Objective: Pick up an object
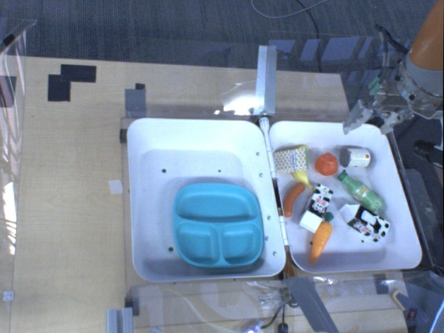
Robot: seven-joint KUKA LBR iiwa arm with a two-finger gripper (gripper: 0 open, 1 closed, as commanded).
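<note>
The right bin (406,252) holds several small items. A yellow checkered block (291,159), a red-orange ball (327,164) and a small white can (358,158) lie along its far side. Below them are a green bottle (361,191), an orange sausage (293,198), two cow-patterned cartons (320,201) (368,225) and a carrot (319,240). My gripper (370,120) hangs over the bin's far right rim, above and beyond the white can. It is open, with nothing between its fingers (354,116).
The left bin (149,158) holds a blue divided plate (218,224). A grey upright post (267,82) stands behind the seam between the bins. A cable (298,5) runs across the floor at the back.
</note>
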